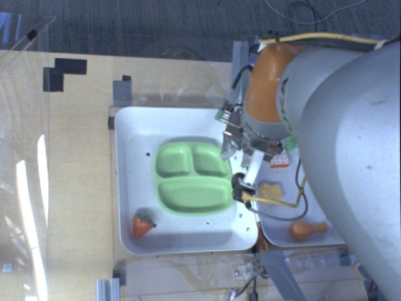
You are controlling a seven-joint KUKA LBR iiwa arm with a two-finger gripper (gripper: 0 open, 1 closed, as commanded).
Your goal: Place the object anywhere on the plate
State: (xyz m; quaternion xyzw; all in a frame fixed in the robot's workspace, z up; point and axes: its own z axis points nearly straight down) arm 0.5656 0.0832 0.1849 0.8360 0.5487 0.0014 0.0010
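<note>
the green divided plate (191,179) is seen mid-frame in the left white bin (135,130). the gripper (229,145) is held over the plate's upper right rim; whether it is open or closed cannot be told. a red strawberry toy (142,225) is laid off the plate, in that bin's lower left corner.

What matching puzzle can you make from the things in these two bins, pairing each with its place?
Things:
1. green plate
2. red strawberry toy
3. tan drumstick-shaped toy

Places:
A. lower left corner of the left bin, off the plate
B. right bin, near its lower edge
C. middle of the left bin

Pairs: 1-C, 2-A, 3-B
</note>
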